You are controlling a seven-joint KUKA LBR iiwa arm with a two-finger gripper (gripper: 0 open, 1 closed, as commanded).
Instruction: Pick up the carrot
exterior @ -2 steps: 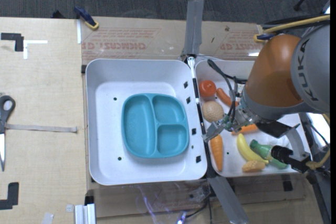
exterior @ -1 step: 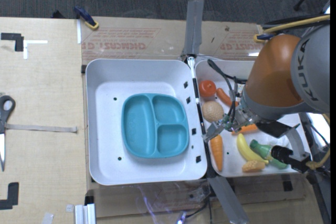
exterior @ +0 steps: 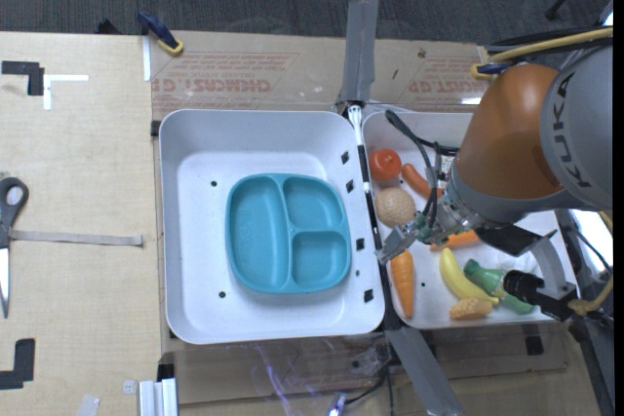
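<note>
Orange carrot (exterior: 402, 283) in the right bin (exterior: 507, 321), gripper (exterior: 402, 241) just above, finger spread unclear.

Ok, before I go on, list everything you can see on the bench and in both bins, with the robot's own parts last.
Bins: 2, white, side by side; left bin, right bin.
Divided plate: 1, teal, middle of the left bin.
Carrot: 1, orange, near left corner of the right bin, by the gripper.
Tomato: 1, red, far left of the right bin.
Potato-like piece: 1, beige, below the tomato.
Banana: 1, yellow, near side of the right bin.
Corn-like piece: 1, yellow, near wall.
Scissors: 1, grey, bench's left edge.
Arm: 1, grey with orange band, over the right bin.
Gripper: 1, beside the carrot's top.
</note>
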